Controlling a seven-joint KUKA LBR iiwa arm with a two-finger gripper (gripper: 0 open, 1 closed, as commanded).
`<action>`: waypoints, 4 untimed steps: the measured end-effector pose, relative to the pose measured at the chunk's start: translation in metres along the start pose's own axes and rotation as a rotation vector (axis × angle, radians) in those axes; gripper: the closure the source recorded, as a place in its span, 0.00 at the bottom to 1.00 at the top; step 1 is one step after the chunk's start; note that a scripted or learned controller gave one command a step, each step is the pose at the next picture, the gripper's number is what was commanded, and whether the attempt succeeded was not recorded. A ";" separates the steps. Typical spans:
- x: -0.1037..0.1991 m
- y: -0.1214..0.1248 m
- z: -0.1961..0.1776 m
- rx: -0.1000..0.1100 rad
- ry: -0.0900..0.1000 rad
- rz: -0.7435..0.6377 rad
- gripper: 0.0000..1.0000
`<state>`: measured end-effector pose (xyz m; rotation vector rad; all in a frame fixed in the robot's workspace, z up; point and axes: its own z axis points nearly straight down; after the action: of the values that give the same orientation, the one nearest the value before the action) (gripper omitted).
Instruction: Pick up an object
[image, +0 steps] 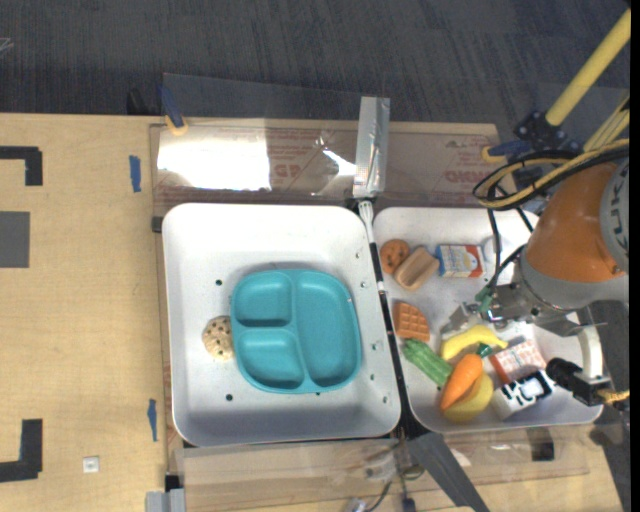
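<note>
The gripper (487, 312) hangs low over the right bin (420, 225); how its claw stands, I cannot tell. Touching or just beneath its left side lies the banana (470, 341), its long axis running left-right, beside the carrot (462, 379).

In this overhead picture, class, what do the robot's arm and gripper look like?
The arm is a rounded grey body with a broad orange band above the wrist. Black cables loop beside it. The gripper is a small, dark metallic part at its tip, too blurred for further detail.
</note>
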<state>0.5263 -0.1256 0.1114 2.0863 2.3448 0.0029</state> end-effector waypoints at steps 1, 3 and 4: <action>-0.031 0.063 0.025 -0.002 -0.001 -0.246 0.00; 0.013 0.010 0.023 -0.002 -0.002 -0.305 0.00; -0.002 0.057 -0.010 -0.002 -0.002 -0.477 0.00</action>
<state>0.5829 -0.1210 0.1212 1.4718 2.7687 0.0028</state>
